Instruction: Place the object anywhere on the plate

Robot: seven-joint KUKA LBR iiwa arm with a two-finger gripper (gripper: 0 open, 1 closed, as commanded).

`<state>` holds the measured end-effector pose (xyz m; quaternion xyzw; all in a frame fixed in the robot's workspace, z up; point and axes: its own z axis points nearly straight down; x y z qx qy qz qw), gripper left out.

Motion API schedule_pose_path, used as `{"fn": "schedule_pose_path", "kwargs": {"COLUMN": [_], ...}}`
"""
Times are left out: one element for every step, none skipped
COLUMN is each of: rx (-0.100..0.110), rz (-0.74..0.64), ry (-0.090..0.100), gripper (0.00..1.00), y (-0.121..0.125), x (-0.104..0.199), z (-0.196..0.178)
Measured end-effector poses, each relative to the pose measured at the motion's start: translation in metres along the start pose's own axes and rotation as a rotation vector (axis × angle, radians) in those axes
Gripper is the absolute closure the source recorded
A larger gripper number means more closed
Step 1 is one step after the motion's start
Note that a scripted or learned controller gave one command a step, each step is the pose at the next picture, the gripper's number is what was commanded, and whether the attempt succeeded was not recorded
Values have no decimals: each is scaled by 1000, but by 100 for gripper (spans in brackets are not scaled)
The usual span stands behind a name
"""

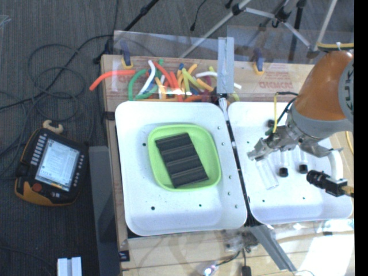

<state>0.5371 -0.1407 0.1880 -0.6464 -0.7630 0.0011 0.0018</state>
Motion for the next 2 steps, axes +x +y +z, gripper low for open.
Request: {"fn": "schedule_pose_path", "kwargs": {"rx": [1,1], "rz": [-176,-176], "ry": [-1,0], "gripper": [100,0], "y": [29,29], "x": [56,56], "z": [8,7]}}
